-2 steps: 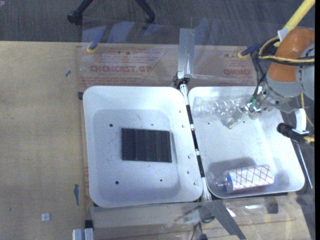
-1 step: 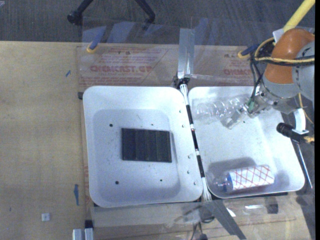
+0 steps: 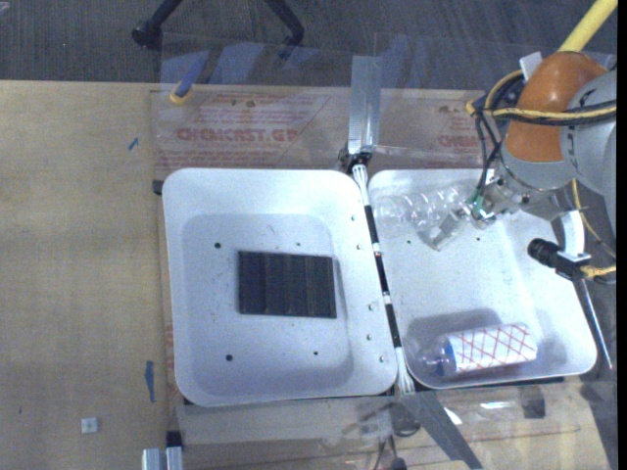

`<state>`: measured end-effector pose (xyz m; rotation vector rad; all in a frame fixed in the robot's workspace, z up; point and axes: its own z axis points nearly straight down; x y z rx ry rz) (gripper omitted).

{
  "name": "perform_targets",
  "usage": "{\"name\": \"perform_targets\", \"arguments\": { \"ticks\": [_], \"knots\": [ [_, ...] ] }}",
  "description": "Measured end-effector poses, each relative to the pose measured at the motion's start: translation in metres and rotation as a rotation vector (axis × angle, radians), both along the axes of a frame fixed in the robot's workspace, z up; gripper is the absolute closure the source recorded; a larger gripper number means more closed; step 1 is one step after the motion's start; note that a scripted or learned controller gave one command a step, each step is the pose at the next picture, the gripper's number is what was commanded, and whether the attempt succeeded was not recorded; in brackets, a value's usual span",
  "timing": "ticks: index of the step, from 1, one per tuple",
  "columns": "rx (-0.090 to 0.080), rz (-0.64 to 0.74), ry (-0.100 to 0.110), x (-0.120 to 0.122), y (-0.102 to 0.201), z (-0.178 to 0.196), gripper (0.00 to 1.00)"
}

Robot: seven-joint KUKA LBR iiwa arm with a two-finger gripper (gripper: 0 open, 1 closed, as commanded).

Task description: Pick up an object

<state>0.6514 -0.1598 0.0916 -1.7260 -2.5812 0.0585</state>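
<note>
While the grey arm with the orange band (image 3: 551,106) reaches over the right white bin (image 3: 509,292), its tool (image 3: 468,211) is seen low at that bin's far side, touching a crumpled clear plastic bottle (image 3: 423,211). Whether the bottle is gripped cannot be told. A clear bottle with a red-checked white label and blue cap (image 3: 485,349) lies at that bin's near edge. A dark ribbed rectangular slab (image 3: 287,284) lies flat in the left white bin (image 3: 196,213) beside it on the wooden worktop (image 3: 69,262).
</note>
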Motion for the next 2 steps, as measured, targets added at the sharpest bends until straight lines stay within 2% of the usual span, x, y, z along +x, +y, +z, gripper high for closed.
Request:
{"name": "perform_targets", "arguments": {
  "ticks": [2],
  "knots": [
    [-0.009, 0.037, -0.005, -0.0002, 0.0003, -0.0020, 0.00]
  ]
}}
